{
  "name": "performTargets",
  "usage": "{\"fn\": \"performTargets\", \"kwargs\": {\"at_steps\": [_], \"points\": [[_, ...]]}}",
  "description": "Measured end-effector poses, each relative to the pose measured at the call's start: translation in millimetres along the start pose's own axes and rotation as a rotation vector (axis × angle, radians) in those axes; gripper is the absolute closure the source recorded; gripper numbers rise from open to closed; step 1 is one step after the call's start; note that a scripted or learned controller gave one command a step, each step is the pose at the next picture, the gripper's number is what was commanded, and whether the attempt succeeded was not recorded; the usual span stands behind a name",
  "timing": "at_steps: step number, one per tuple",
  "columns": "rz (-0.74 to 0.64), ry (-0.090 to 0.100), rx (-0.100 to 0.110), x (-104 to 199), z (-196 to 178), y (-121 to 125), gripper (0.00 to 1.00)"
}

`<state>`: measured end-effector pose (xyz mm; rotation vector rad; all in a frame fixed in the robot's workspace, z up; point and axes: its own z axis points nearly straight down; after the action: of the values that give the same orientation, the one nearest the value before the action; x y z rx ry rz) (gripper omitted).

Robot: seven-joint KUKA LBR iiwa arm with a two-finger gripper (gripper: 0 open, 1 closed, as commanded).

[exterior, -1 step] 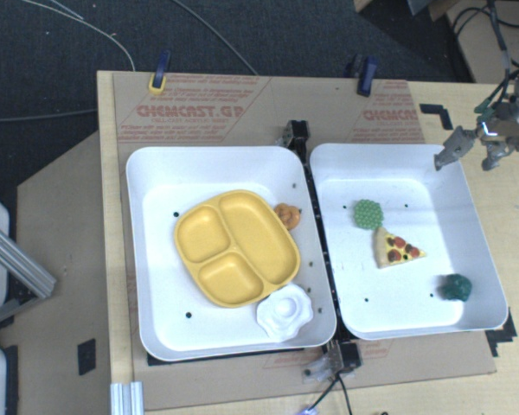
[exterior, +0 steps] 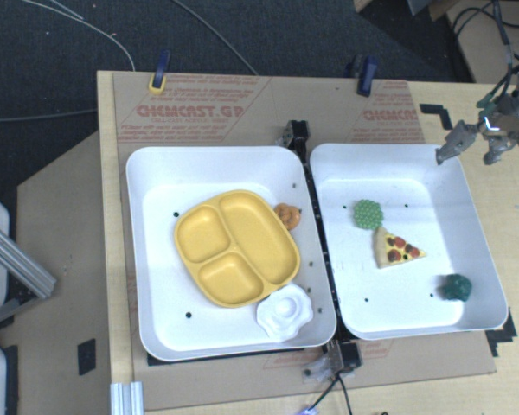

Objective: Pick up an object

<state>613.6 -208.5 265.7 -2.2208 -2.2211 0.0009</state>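
The right bin (exterior: 415, 309) holds a green broccoli-like piece (exterior: 367, 213), a toy pizza slice (exterior: 396, 249) just below it, and a dark green lump (exterior: 455, 288) near the front right corner. My gripper (exterior: 476, 146) hovers over the bin's far right corner, well away from all three. Its fingers (exterior: 451, 144) are spread open with nothing between them.
In the left bin (exterior: 151, 232) a yellow divided plate (exterior: 235, 247) lies with a small brown piece (exterior: 287, 216) at its right edge and a white egg-like item (exterior: 285, 312) in front. Clamps (exterior: 366, 73) hold the board at the back.
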Motion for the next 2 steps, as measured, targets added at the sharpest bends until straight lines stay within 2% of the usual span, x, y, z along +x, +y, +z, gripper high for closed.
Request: {"fn": "performTargets", "kwargs": {"at_steps": [1, 2], "points": [[-0.001, 0.002, 0.007, 3.5, 63.5, 1.3, 0.00], [0.000, 0.001, 0.002, 10.9, 117.8, -5.6, 0.00]]}}
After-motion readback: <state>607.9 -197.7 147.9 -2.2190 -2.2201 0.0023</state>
